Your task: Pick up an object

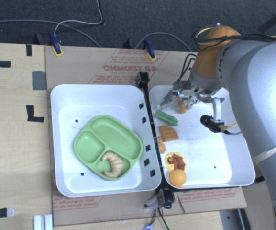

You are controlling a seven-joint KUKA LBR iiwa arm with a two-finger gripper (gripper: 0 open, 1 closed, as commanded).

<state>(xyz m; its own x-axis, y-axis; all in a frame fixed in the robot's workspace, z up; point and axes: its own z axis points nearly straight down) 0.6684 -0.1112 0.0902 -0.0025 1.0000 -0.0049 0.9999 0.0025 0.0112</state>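
My gripper (181, 99) hangs over the far left part of the right bin (209, 152), its two fingers spread open. A small orange piece (182, 108) lies just below and between the fingertips, not clearly gripped. A green pod-shaped item (166, 117) lies a little nearer and to the left of the gripper. Nearer still, along the bin's left wall, lie a tan-orange wedge (168, 133), a small orange bit (161, 146), a red and yellow item (175, 161) and an orange ball (177, 178).
The left bin (71, 104) holds a green divided plate (108, 145) with a beige curled item (113, 164) in one compartment. The grey arm (252, 95) covers the right bin's far right side. A black fitting with a cable (210, 123) hangs over the bin.
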